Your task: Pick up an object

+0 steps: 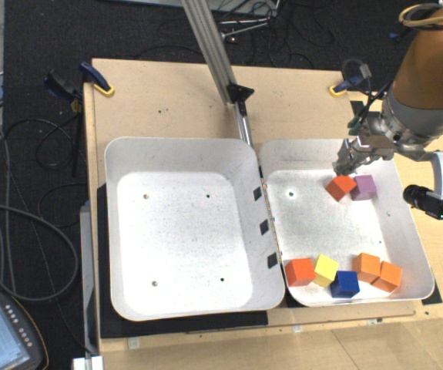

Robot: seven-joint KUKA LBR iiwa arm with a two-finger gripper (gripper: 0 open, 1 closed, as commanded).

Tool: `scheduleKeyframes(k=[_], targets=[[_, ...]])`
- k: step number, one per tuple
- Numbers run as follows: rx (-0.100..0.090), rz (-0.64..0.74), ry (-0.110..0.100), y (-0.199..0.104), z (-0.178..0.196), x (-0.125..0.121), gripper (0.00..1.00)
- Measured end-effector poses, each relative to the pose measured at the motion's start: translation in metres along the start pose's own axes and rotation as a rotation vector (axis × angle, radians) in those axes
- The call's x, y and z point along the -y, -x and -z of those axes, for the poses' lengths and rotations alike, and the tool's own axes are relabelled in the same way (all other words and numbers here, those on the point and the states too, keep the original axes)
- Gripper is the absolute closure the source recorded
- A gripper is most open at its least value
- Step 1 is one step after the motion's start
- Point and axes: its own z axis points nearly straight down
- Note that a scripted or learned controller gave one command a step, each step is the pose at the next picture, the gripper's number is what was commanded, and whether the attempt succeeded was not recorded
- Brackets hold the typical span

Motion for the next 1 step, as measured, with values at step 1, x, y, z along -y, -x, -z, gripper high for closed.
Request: scheduleKeyframes(k=[1], targets=[[-0.004,0.006,-0.008,-0.0625,-0.0001,0.0041,1.00]])
